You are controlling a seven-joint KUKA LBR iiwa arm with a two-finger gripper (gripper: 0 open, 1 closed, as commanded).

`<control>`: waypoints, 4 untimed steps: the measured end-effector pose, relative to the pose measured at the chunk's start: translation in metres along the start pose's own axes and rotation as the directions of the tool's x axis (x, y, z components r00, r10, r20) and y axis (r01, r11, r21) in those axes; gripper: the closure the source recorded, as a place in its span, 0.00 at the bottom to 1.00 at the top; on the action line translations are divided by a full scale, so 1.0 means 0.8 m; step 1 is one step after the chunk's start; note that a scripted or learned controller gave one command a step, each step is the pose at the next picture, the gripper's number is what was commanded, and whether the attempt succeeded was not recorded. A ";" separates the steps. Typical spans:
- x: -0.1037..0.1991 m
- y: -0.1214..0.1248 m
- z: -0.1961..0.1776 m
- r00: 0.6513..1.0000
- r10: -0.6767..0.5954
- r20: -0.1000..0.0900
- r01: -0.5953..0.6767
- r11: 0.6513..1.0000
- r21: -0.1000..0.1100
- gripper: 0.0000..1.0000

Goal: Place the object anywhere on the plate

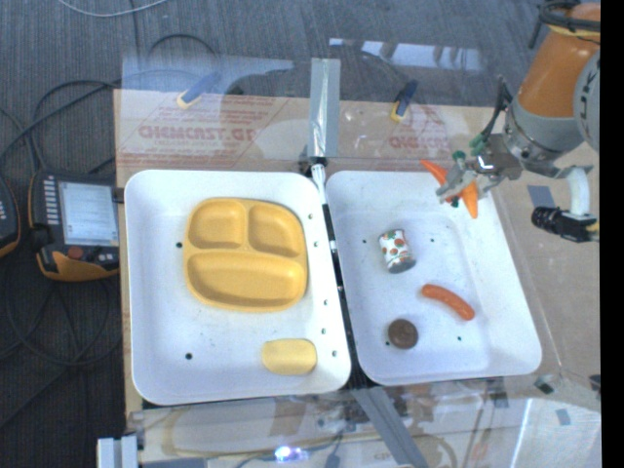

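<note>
Arm over the far right corner of the right bin, carrot at its fingers.

The gripper hangs above the right bin's far right corner, its fingers narrow on an orange carrot that dangles between them. The yellow plate lies in the left bin, well apart, with a yellow block near it. In the right bin lie a can, a sausage and a brown disc.
</note>
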State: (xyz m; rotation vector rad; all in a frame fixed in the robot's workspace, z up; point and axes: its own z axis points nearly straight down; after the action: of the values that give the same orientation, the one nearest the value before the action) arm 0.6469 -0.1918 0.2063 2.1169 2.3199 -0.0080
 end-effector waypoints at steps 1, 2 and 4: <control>0.079 -0.001 0.094 0.998 -0.067 -0.003 0.067 0.998 -0.002 1.00; 0.158 -0.043 0.028 1.000 -0.027 -0.005 0.027 1.000 -0.001 1.00; 0.247 -0.058 -0.017 0.933 -0.361 -0.004 0.361 0.933 -0.003 1.00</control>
State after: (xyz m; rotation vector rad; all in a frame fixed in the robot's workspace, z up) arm 0.5823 0.0010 0.2192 1.6566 2.6715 -0.0013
